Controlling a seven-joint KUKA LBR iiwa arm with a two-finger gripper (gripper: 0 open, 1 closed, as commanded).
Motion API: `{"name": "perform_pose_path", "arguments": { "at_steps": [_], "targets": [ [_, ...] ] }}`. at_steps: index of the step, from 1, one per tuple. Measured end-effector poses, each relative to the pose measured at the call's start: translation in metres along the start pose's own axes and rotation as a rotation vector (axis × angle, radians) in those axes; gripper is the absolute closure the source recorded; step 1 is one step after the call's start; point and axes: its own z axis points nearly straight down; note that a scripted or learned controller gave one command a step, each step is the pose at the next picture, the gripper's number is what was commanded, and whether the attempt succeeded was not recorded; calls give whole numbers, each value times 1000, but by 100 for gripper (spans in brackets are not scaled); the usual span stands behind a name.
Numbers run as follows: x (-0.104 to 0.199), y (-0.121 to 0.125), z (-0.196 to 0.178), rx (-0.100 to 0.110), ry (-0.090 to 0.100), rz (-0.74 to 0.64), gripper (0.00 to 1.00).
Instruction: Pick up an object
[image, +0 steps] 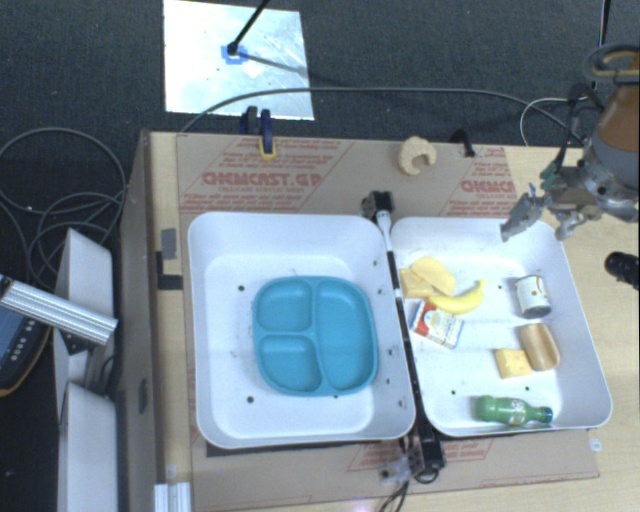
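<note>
Claw (545, 218) sits at the far right, over the far-right rim of the right bin (600, 385). Fingers (520, 217) are spread, nothing between them. Arm (612, 130) comes in from the right edge.

Right bin contents, all lying loose:
- banana (462, 298), far-left area, touching a yellow wedge (428, 275) just left of it
- red-and-white packet (437, 325), just nearer than the banana
- small can (531, 295), right side, on its side, nearest to the claw but apart from it
- brown bun (540, 346), nearer than the can, touching a yellow block (512, 363) on its left
- green bottle (511, 411), lying flat along the near wall

Left bin (220, 260) holds a blue divided plate (315, 335), three compartments, roughly centred.

Bins sit side by side, touching along the middle seam, on a cardboard sheet (300, 175) on the tabletop (620, 330). A tan lump (417, 155) lies on the cardboard beyond the right bin. Blue-and-yellow clamp (262, 130) at the far edge of the cardboard, beyond the left bin.
</note>
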Motion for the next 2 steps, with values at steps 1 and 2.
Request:
{"name": "perform_pose_path", "arguments": {
  "at_steps": [1, 2],
  "targets": [
    [6, 2, 181, 0, 0, 2, 0],
    [3, -9, 181, 1, 0, 2, 0]
  ]
}}
